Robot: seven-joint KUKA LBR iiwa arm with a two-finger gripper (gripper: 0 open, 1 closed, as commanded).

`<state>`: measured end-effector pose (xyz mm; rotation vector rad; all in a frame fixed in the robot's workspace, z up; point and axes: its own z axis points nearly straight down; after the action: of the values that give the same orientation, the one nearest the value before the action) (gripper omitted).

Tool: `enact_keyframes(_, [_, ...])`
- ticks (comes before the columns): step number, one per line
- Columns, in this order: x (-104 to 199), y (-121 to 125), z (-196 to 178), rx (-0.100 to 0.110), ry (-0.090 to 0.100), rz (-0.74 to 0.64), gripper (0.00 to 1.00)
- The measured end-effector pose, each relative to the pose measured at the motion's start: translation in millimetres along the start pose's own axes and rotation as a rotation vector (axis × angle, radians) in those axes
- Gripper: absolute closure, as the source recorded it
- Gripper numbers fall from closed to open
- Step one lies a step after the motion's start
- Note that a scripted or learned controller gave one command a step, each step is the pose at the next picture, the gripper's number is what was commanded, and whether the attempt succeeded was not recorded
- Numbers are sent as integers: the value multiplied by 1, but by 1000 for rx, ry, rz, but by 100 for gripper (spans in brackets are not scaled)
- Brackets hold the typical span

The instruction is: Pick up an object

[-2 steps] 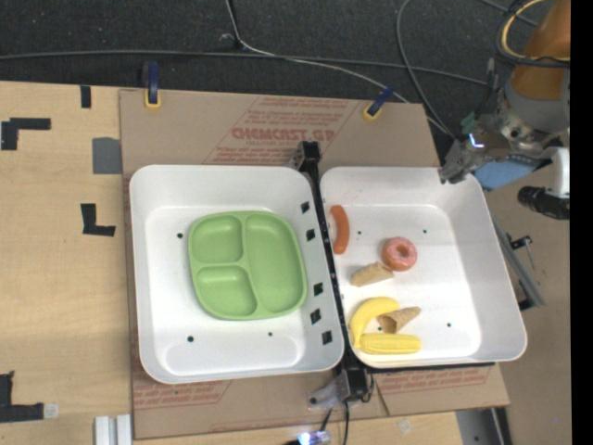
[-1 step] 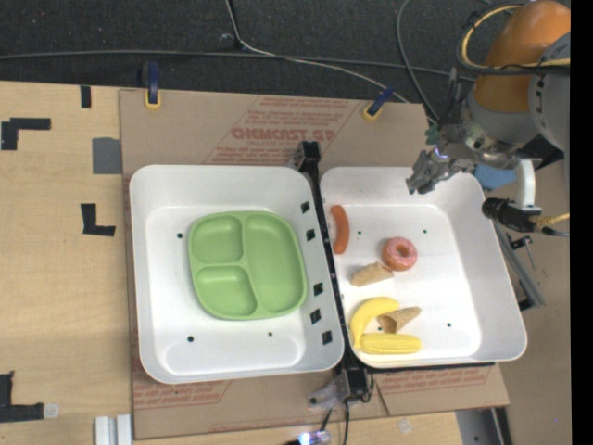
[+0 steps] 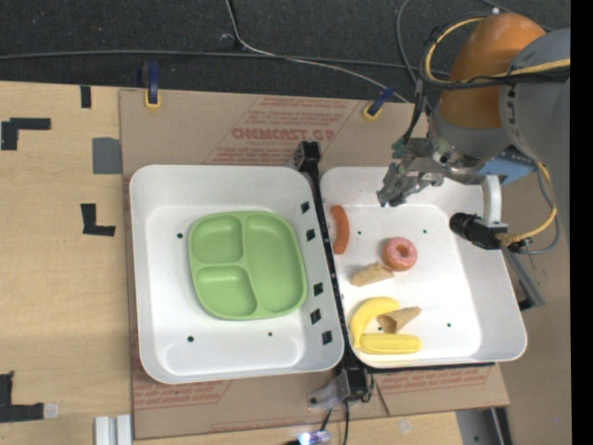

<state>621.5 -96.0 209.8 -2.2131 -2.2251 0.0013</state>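
The right bin (image 3: 463,341) holds a pink frosted donut (image 3: 400,253), an orange-red sausage (image 3: 339,228), a tan bread piece (image 3: 372,273), a yellow banana (image 3: 371,312), a corn cob (image 3: 389,344) and a small cone (image 3: 400,318). My gripper (image 3: 395,189) hangs over the far edge of the right bin, above and behind the donut, with nothing seen between its fingers. It sits well apart from every object.
The left bin (image 3: 157,341) holds a green divided plate (image 3: 246,264). A black divider (image 3: 319,248) runs between the bins. A black cylinder (image 3: 473,229) juts from the arm over the right bin's right side. Cables loop around the orange wrist band (image 3: 486,68).
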Motion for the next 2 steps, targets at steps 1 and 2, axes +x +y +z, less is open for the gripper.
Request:
enact_keyframes(1, [48,-13,-12,-1,0,0,100])
enact_keyframes(2, [93,-18,-14,-1,0,-1,100])
